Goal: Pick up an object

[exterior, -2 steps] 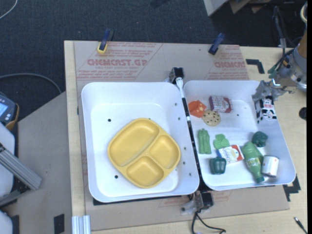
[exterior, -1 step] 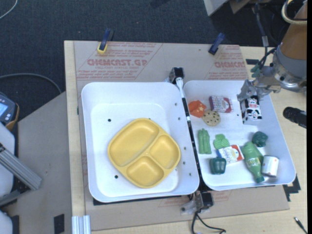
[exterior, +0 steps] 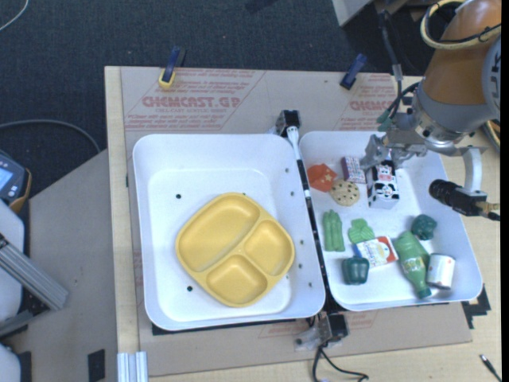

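My tool [exterior: 382, 156] sits over the far part of the right shallow white bin [exterior: 469, 249], directly above a small black-and-white cow-patterned carton [exterior: 384, 190]. I cannot tell whether the tool stands apart or together, and I see nothing held in it. My grey arm with its orange band [exterior: 469, 22] enters from the right.

Right bin contents, as observed:
- An orange-red flat piece [exterior: 320, 177] near the dividing wall, with a round speckled cookie [exterior: 345, 192] just beside it.
- A small striped packet [exterior: 352, 168] just beyond the cookie.
- A tall green ridged piece [exterior: 332, 231] and a light green lumpy piece [exterior: 361, 231] near mid-bin.
- A dark green pepper-shaped toy [exterior: 355, 270] at the near side.
- A white and red carton [exterior: 376, 251] lying flat, touching a green bottle [exterior: 412, 263] on its side.
- A white cylindrical can [exterior: 441, 270] just beside the bottle.
- A dark green broccoli-like piece [exterior: 423, 227] toward the right wall.

The left shallow white bin [exterior: 151, 213] holds 1 yellow plastic tray with 3 compartments [exterior: 235, 248], lying flat.

Both bins rest on the bench [exterior: 199, 98], which is covered by a printed brown board held by 2 clamps at the far edge.
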Robot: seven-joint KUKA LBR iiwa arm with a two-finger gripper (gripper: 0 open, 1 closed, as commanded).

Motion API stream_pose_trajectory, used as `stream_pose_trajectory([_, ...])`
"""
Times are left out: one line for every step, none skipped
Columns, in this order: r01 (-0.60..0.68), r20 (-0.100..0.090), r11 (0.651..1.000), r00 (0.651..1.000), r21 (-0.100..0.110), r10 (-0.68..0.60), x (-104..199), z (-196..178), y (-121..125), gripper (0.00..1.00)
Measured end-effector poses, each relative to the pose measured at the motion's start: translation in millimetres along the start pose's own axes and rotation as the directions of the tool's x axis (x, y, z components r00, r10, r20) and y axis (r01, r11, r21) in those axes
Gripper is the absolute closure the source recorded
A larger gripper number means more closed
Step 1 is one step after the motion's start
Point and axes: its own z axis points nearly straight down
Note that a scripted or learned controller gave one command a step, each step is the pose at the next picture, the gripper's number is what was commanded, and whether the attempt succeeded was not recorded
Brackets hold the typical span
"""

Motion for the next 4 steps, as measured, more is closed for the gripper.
stream_pose_trajectory([0.001,-0.001,1.0,1.0,-0.001,-0.001,48,-6,1,1.0])
stream_pose_trajectory([-0.006,0.002,1.0,1.0,-0.002,0.006,25,0,3,1.0])
stream_pose_trajectory([-0.003,0.002,1.0,1.0,-0.007,0.003,35,-15,3,1.0])
stream_pose_trajectory([-0.004,0.001,1.0,1.0,0.0,0.004,42,-9,-5,1.0])
